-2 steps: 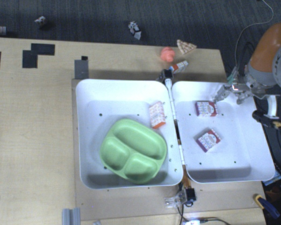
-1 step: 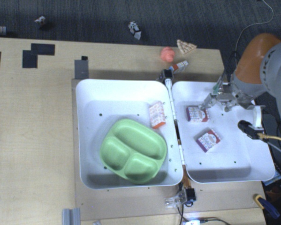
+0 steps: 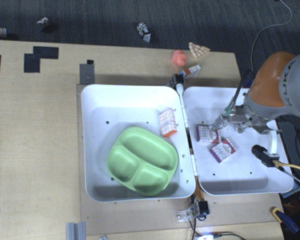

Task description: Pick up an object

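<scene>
- White plastic forms the two shallow bins set side by side on the table (image 3: 34, 149); the left bin (image 3: 97, 184) sits at the centre of the frame, the right bin (image 3: 250, 184) at centre right.
- The step in hand is judged to be the approach: the grey arm (image 3: 290, 84), entering from the right edge, is brought low over the right bin, and nothing is seen lifted yet.
- The pincer (image 3: 224, 120) is seen just right of a small red-and-white packet (image 3: 205, 133) near the middle of the right bin; a second, darker red packet (image 3: 222, 150) lies just below it.
- How far the pincer is parted cannot be told; its tip is small and blurred against the white floor. No object is seen gripped in it, and contact with the upper packet cannot be confirmed.
- The next move is judged to call for a short shift toward the left and a descent, so that one flat packet is straddled before closing.
- A green divided plate (image 3: 142, 159) and an orange-and-white packet (image 3: 168, 123) are kept in the left bin, well apart from the pincer.
</scene>
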`<state>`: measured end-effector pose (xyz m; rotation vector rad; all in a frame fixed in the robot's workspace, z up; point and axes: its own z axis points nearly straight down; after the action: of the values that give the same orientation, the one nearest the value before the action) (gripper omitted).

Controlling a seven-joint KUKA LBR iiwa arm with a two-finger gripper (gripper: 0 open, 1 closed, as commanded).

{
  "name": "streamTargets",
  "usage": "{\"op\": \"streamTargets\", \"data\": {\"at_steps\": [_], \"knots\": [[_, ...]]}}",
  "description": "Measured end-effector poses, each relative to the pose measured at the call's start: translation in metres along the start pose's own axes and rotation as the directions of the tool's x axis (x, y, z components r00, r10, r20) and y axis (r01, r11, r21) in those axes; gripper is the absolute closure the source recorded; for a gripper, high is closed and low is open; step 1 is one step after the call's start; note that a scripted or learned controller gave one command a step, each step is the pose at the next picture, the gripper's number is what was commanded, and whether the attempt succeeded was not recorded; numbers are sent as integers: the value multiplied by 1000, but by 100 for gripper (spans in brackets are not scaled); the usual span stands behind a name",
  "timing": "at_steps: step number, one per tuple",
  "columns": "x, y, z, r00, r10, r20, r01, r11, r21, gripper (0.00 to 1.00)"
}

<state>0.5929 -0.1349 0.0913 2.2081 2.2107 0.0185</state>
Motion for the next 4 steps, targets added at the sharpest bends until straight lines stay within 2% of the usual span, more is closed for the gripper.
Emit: {"op": "streamTargets", "data": {"at_steps": [1, 2, 3, 4], "knots": [[33, -45, -1, 1000, 2, 2, -2, 1000, -2, 0], [35, -42, -13, 1000, -1, -2, 1, 1000, -8, 100], [-64, 7, -16, 1000, 0, -1, 0, 1000, 16, 100], [-63, 7, -15, 1000, -2, -3, 2, 1000, 16, 0]]}}
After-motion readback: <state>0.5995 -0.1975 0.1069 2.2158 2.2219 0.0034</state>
